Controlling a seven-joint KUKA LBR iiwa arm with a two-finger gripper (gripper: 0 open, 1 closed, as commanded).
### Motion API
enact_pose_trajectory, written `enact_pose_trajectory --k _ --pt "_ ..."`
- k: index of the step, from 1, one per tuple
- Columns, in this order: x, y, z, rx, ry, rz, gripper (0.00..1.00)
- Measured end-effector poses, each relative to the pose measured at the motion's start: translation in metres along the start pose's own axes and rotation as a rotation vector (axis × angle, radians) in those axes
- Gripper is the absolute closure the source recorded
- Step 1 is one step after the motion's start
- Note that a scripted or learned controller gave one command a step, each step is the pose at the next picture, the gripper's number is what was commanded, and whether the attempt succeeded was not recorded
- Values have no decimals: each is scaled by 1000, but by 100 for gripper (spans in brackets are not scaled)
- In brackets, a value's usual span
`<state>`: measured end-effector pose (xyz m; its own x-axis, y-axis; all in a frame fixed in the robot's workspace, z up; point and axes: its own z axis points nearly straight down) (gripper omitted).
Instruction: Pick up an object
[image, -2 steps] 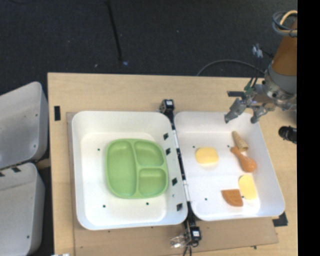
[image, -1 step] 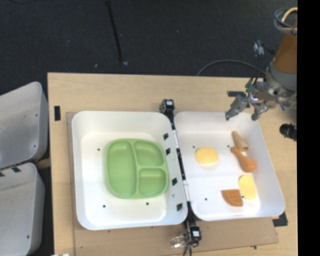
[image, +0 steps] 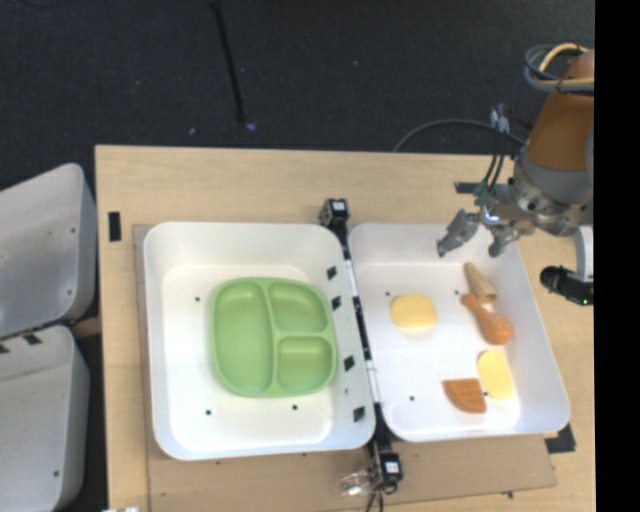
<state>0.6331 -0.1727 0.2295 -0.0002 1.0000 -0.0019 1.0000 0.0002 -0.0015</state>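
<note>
The right bin (image: 420, 410) holds several food-like objects. A round yellow piece (image: 413, 312) lies near its middle. An orange and tan stick-shaped piece (image: 484, 301) lies slanted to its right. A pale yellow piece (image: 495, 374) and an orange wedge (image: 464, 394) sit together toward the front right. My gripper (image: 479, 234) hangs over the bin's far right corner, above the stick's upper end, open with nothing between its fingers.
The left bin (image: 175, 400) holds a green divided plate (image: 271, 335). A black clip (image: 334, 211) sits at the far end of the seam between the bins. Cables loop behind the arm at the right.
</note>
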Motion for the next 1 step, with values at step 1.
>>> enact_pose_trajectory --k 1 --pt "6 7 49 1 1 -4 0"
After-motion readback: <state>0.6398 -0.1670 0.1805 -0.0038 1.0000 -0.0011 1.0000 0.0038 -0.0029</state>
